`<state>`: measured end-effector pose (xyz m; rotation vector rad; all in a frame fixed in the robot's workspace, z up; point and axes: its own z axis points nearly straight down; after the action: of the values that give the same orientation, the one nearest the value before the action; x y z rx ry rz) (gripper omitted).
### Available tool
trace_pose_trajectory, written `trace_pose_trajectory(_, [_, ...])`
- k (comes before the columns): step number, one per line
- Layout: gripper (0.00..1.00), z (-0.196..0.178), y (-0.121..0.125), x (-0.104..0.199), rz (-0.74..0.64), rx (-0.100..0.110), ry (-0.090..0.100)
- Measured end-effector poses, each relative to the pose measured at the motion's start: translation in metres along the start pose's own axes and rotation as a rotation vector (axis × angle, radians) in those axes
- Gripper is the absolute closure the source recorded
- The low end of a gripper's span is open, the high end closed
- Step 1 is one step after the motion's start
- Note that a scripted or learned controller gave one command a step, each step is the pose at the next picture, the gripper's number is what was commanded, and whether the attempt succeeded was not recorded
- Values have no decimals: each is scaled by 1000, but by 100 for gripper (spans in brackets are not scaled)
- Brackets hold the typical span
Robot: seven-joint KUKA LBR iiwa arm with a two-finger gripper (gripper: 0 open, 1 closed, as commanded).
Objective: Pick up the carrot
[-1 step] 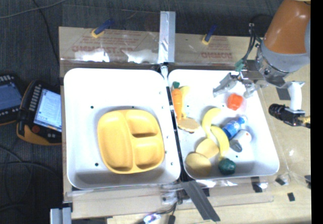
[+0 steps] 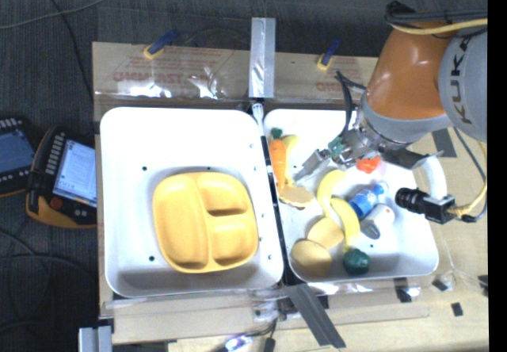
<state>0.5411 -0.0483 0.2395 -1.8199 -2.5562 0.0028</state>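
**Above the right bin, carrot untouched**

Broadly, a wooden bench (image 2: 119,65) under two white bins side by side. Left bin (image 2: 127,144) largest in view, holding a yellow divided plate (image 2: 207,220) near its middle. Right bin (image 2: 412,251) crowded with toy food and partly covered by the grey and orange arm (image 2: 412,73) reaching in from the right. Below the arm's wrist, the tool (image 2: 317,160) poised over the bin's upper middle, fingers seemingly parted a little with nothing between them, though blurred and hard to read. Just left of the tool, the carrot (image 2: 278,162) lying lengthwise against the bin's left wall, green top toward the far edge, orange body pointing down the view, apart from the fingers. Right beside its lower end, a tan round cookie-like piece (image 2: 297,196). Further right, a yellow banana (image 2: 339,208) curving down the bin's middle, with a blue can (image 2: 364,201) touching its right side. Near the front wall, a pale potato-like lump (image 2: 310,257) and a small dark green piece (image 2: 356,262). Off the bench at far left, a handheld pendant (image 2: 67,180) with a lit screen.
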Motion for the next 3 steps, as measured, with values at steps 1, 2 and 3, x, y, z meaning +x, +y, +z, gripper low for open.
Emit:
trace_pose_trajectory(1, [0, 58, 40, 5, -295, 0, 0])
trace_pose_trajectory(2, [0, 57, 125, -29, -454, -1, -2])
trace_pose_trajectory(3, [0, 57, 126, -29, -454, -2, -3])
